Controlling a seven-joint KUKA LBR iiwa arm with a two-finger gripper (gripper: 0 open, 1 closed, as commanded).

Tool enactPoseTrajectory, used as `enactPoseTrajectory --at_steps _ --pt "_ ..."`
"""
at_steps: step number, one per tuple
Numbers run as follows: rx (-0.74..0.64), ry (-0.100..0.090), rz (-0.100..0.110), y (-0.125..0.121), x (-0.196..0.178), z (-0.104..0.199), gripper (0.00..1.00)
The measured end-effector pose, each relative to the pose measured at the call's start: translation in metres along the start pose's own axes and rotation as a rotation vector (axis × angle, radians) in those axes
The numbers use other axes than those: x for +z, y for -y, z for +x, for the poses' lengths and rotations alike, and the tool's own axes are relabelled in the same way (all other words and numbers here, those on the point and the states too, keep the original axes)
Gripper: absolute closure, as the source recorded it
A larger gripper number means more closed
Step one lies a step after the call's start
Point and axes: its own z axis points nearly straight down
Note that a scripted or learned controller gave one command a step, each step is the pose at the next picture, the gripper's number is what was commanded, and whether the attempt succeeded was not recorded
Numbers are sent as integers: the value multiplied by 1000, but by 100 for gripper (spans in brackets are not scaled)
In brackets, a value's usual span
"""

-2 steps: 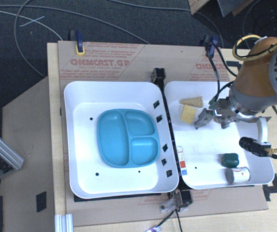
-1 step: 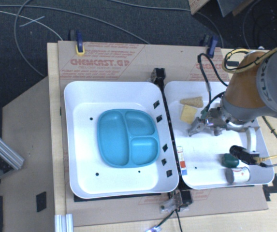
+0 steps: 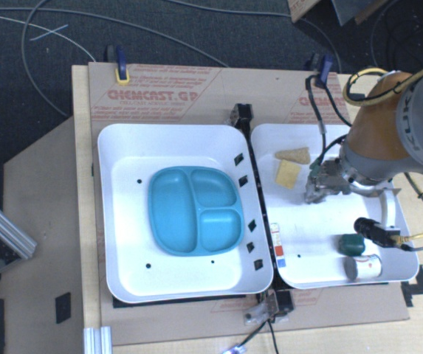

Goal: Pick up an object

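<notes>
White cylinder [image 3: 364, 266] in right bin [image 3: 307, 271], long axis left-right; tool [image 3: 316, 192] beside yellow block [image 3: 289, 173], grip state unclear.

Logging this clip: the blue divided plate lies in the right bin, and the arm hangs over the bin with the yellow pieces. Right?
Not quite. The camera view shows the blue divided plate in the left bin, not the right. The rest holds: the arm's gripper hangs over the right bin, beside the yellow pieces.

Dark carpet floor [image 3: 34, 80] — loose cables [image 3: 56, 21]
</notes>
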Motion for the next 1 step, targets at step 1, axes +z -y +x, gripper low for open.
enactPoseTrajectory --at_steps 1 --pt "-1 2 -4 9 -56 2 100"
